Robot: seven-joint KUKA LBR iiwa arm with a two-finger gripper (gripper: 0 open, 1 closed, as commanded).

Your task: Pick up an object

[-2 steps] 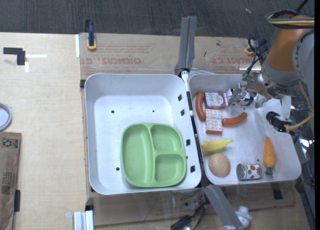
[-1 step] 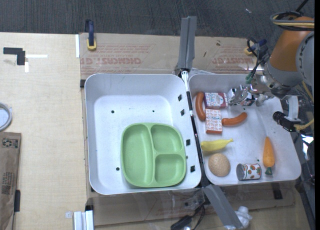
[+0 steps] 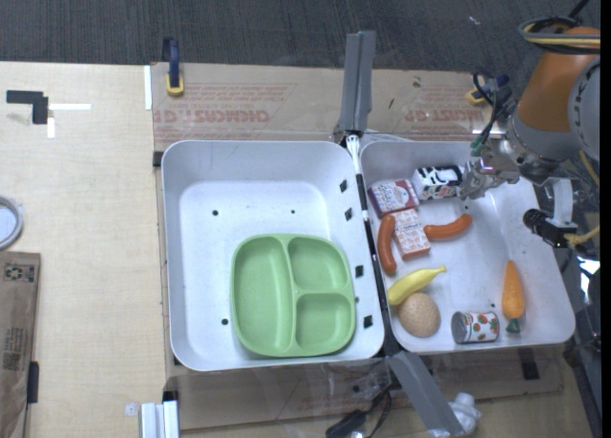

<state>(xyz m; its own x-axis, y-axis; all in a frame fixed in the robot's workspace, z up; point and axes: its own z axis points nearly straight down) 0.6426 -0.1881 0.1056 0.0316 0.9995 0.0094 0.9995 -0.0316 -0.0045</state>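
Gleaming round tin [image 3: 474, 326]; smooth egg [image 3: 418, 314]

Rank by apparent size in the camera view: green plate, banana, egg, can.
1. green plate, by far the largest
2. banana
3. egg and can look alike; no ranking between them.

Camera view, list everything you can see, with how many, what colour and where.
Shallow white bins: two, white, side by side on the bench.
Divided plastic plate: one, green, left bin.
Toy sausages: two, orange-red, right bin centre.
Small printed cartons: two, red and white, right bin.
Cow-patterned toy: one, black and white, right bin's far side.
Toy banana: one, yellow.
Egg-shaped toy: one, tan.
Small tin can: one, red-labelled.
Toy carrot: one, orange.
Gripper: one, beside the cow-patterned toy.
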